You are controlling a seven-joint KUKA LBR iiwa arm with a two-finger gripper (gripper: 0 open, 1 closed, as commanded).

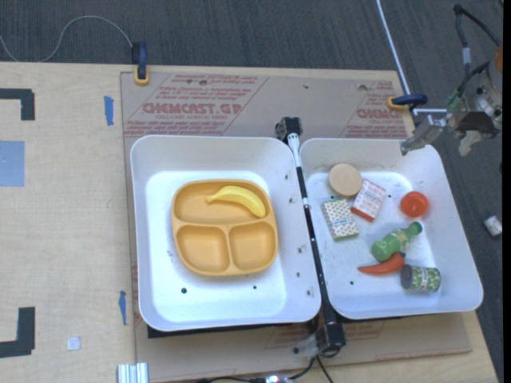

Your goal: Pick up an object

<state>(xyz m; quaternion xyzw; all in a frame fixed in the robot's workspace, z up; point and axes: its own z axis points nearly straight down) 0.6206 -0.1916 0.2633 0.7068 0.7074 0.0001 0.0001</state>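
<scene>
Starting at the left: the shallow white left bin (152, 214) holds an orange three-compartment plastic plate (225, 228), roughly centred, with bare white floor all round it. A yellow banana (237, 199) lies in the plate's far, long compartment, toward that compartment's right end. The two near compartments hold nothing.

A black clamp bar (307, 230) runs down the seam between the bins.

The shallow white right bin (455, 246) carries the loose pick candidates. Round tan disc (346, 179) sits far-left, touching a red-and-white small packet (368, 200) on its right. White patterned flat box (341, 219) lies just near of the disc, close to the left wall. Orange-red round tomato-like ball (413, 204) sits apart toward the right wall. Green bottle-shaped toy (394, 242) is tilted, with a red chili pepper toy (381, 267) just beside its near end. Green-labelled small can (421, 278) lies on its side next to the pepper tip, close to the near-right corner. Open floor: near-left quarter of this bin and the far-right strip.

Grey two-finger gripper (418, 140) hangs over the bin's far-right rim, above the wall, clear of every object, holding nothing. Finger spacing: cannot tell.
</scene>
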